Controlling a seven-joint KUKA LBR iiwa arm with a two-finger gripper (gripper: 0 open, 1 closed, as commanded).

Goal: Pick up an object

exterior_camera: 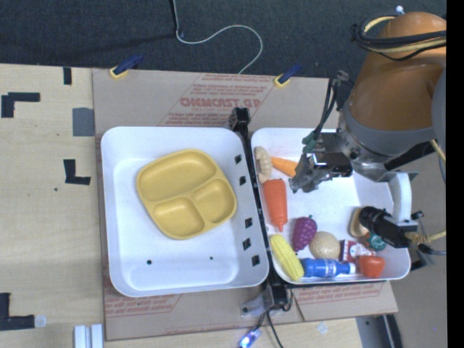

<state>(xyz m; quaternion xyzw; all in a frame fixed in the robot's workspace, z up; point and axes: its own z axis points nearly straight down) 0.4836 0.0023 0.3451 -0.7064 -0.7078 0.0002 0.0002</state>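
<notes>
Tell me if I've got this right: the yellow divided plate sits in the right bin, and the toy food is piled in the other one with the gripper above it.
Not quite. The camera view shows the yellow divided plate in the left bin. The toy food, such as the carrot and corn, lies in the right bin, with the gripper above it.

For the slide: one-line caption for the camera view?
KUKA gripper hovers over toy food in the right bin; yellow divided plate sits in the left bin.

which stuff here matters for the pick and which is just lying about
For the job:
gripper
right bin
carrot
grapes
corn
blue bottle
potato

Lying about:
left bin
yellow plate
white cable
clamps
</notes>
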